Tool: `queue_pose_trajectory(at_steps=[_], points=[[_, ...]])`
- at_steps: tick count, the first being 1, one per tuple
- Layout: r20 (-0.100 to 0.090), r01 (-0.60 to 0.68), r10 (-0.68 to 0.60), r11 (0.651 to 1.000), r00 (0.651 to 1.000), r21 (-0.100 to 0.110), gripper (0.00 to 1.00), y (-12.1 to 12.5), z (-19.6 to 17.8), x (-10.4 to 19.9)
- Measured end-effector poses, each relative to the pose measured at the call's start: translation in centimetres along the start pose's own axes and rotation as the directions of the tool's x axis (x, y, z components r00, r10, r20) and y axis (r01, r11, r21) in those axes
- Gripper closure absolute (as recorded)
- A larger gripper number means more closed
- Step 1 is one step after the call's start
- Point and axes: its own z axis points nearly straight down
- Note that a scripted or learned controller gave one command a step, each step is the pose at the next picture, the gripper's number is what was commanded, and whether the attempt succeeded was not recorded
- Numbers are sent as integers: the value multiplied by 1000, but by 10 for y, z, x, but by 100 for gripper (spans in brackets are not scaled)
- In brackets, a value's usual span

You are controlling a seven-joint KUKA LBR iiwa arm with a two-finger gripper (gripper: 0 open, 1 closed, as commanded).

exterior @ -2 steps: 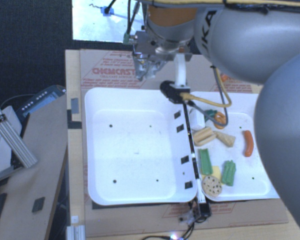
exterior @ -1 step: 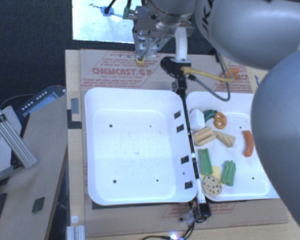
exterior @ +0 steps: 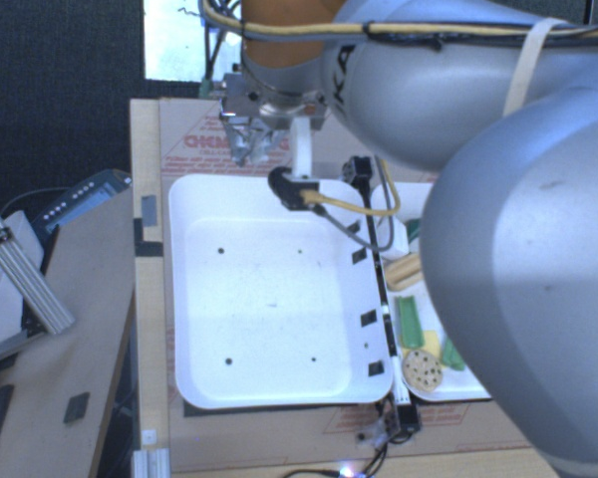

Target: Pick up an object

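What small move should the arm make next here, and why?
Probably swing the gripper right, toward the right bin. It hangs past the far rim of the left bin, while the objects in sight, a green piece and a perforated disc, lie in the right bin.

wall [exterior: 60, 58]: dark fabric | window [exterior: 174, 28]: bright patch | side table [exterior: 70, 307]: tan, left

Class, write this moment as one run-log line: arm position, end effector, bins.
arm: over far edge of left bin | end effector: nothing seen held | right bin: several small objects, mostly hidden by arm
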Motion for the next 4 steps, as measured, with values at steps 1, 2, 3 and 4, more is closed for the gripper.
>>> queue_pose_trajectory(at_steps=[1, 2, 3, 4], points=[[-2, -1, 1, 1000, 1000, -9, 100, 3, -28, -2], [-3, -1, 1, 1000, 1000, -13, 100, 3, -78, -2], [-3, -1, 1, 1000, 1000, -13, 100, 2, -127, -2], [-2, 1, -1, 1000, 1000, -10, 100, 1, -166, -1]])
